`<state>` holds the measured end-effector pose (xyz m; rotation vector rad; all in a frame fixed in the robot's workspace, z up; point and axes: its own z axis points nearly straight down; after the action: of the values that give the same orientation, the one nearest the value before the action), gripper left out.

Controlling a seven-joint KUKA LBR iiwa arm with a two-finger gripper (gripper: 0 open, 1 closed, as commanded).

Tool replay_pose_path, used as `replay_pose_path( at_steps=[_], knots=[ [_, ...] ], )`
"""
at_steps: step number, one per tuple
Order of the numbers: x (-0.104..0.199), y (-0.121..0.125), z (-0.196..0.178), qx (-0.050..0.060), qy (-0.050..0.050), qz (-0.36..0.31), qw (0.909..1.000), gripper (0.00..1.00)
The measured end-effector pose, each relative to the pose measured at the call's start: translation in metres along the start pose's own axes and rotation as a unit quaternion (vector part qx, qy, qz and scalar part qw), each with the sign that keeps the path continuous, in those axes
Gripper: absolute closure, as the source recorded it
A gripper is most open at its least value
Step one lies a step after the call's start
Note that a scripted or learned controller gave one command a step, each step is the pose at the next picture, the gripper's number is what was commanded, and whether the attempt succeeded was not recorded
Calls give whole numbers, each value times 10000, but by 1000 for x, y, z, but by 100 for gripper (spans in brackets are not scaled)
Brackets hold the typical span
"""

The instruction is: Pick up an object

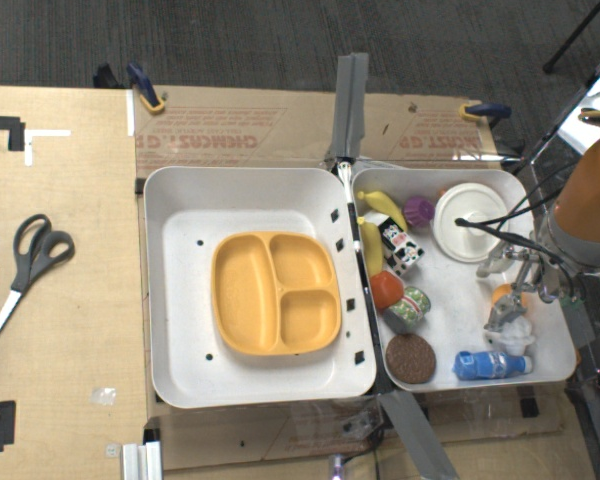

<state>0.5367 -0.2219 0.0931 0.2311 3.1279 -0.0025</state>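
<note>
Metal two-finger gripper (508, 313) is seen low in the right white bin (550, 363); its state cannot be told. Just below-left lies the blue plastic bottle (491, 365).

Right bin (435, 380) is crowded with objects; bare floor rings the yellow tray (277, 293).

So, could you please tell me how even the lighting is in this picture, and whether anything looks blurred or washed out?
In the camera view, lighting is soft and even; the yellow tray casts hardly any shadow in the left bin; the white bowl is bright, almost washed out; the gripper looks slightly blurred, while the scissors are sharp.
</note>
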Motion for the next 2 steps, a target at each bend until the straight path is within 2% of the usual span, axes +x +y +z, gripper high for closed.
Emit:
replay_pose_path(
  at_steps=[1, 2],
  knots=[
    [-90, 9, -1, 11, 107, 304, 9995, 0],
    [37, -6, -3, 3, -50, 295, 9996, 0]
  ],
)
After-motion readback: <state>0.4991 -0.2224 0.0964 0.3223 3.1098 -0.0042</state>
